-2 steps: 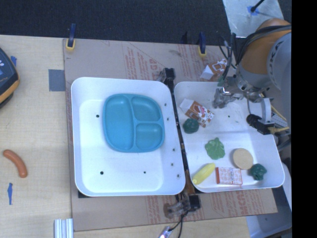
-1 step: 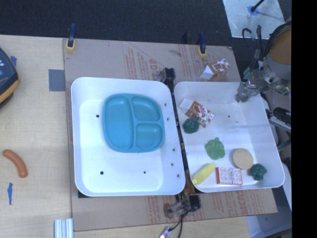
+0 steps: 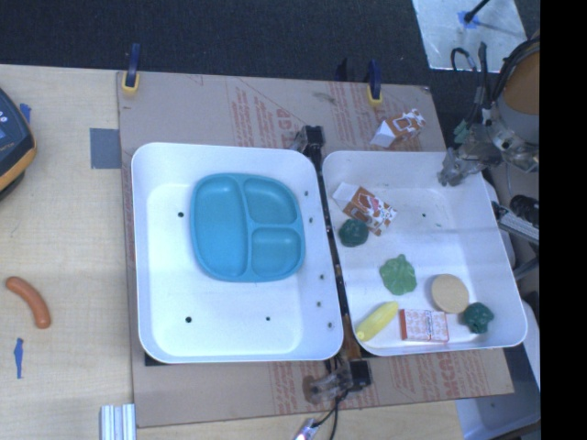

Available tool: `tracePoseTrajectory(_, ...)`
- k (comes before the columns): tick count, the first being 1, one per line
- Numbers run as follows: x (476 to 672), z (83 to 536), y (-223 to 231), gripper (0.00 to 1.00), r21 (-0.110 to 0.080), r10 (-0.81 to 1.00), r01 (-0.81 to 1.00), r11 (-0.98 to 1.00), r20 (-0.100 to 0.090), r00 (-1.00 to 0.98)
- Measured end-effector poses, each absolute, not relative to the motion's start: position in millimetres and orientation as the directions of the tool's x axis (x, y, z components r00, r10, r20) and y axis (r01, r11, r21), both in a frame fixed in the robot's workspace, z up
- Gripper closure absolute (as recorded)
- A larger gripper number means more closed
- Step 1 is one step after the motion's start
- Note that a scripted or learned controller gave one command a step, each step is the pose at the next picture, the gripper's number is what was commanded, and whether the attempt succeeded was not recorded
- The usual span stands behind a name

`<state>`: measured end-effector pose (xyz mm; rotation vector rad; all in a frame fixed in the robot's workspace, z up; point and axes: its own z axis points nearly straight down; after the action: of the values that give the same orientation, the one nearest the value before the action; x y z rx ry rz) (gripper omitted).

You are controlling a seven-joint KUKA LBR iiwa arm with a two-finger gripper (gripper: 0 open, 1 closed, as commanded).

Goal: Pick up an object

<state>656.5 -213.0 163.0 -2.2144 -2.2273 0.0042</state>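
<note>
Camera view: cardboard-covered wooden bench [image 3: 64,246].

Open floor is left in the right bin's [image 3: 477,211] far right part. Its near edge is crowded by the yellow piece [image 3: 377,321], carton [image 3: 425,325] and biscuit [image 3: 449,292].

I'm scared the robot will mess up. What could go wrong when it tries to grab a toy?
1. The pincer sits at the far right edge of the right bin, away from the toys, so closing there would likely catch nothing.
2. The yellow piece, red-and-white box and tan disc lie close together, so it may bump one while grabbing another.
3. The dark green piece lies by the bin's wall, which could block the pincer.
</note>
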Motion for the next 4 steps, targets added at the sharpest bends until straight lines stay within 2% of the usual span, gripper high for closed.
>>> tracePoseTrajectory(1, 656.4, 162.8, -212.8, 0.00, -0.003, 1.000, 1.000, 0.007, -0.001, -0.007)
tracePoseTrajectory(2, 609.1, 172.9, -125.9, 0.00, -0.004, 1.000, 1.000, 0.006, 0.000, -0.006)
tracePoseTrajectory(3, 530.2, 149.2, -131.0, 0.00, -0.005, 1.000, 1.000, 0.004, 0.000, -0.004)
tracePoseTrajectory(4, 535.8, 90.7, -114.1, 0.00, -0.006, 1.000, 1.000, 0.005, 0.000, -0.005)
